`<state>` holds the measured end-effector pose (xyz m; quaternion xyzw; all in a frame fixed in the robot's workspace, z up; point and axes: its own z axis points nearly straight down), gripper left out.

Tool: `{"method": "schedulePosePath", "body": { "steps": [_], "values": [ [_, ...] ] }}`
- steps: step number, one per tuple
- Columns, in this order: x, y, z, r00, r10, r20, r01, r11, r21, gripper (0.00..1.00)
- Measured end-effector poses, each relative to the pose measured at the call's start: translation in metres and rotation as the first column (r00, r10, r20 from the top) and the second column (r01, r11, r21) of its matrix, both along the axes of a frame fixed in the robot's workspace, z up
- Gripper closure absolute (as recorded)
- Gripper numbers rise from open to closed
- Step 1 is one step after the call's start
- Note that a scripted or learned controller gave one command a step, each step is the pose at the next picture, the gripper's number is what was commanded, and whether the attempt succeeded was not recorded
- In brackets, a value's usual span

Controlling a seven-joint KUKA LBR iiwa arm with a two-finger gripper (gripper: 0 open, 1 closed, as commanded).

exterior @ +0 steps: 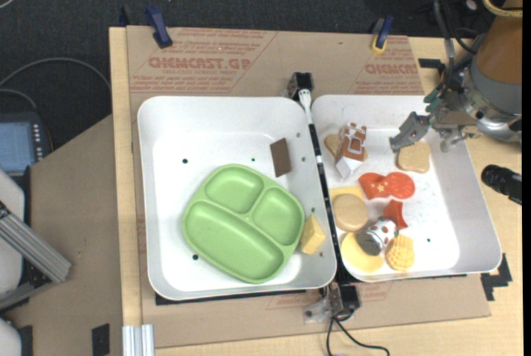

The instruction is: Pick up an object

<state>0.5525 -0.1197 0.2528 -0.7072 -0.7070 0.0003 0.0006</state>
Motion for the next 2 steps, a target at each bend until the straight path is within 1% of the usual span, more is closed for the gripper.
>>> {"method": "schedulePosePath", "body": {
  "steps": [1, 2],
  "values": [
    [-0.007, 0.004, -0.138, 1.0, 0.0, -0.014, 0.0, 1.0, 0.003, 0.0],
    [-0.071, 0.003, -0.166, 1.0, -0.004, 0.006, 0.004, 1.0, 0.0, 0.0]
  ]
}}
